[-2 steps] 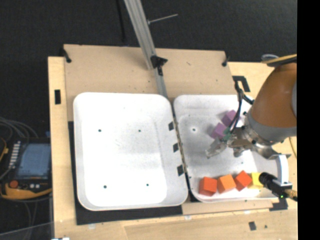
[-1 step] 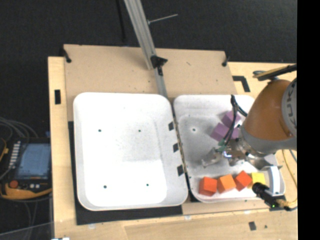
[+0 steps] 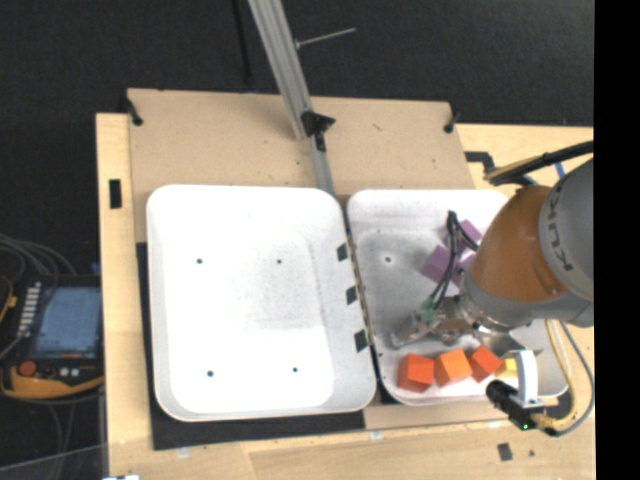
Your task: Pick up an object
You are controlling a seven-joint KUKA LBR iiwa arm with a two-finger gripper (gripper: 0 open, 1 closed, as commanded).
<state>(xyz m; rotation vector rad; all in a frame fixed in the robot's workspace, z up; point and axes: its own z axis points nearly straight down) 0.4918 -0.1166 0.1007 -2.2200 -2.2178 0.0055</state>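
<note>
The end effector (image 3: 425, 330) hangs below an arm (image 3: 560, 253) lettered "KU".

Orange blocks (image 3: 447, 367), purple piece (image 3: 438, 262), white bins (image 3: 250, 288)

Arm: you see the grey arm (image 3: 575, 238) reaching in from the right edge of the view, bent down over the right-hand bin.
Orange band: the orange band (image 3: 510, 253) above the wrist faces you, broad and rounded, over the middle of that bin.
Wrist: below the band the grey wrist (image 3: 490, 313) points down and to the left, toward the bin's near edge.
Hand: the hand (image 3: 435, 323) sits low inside the right bin, near its front wall; you cannot make out its fingers from here.
</note>
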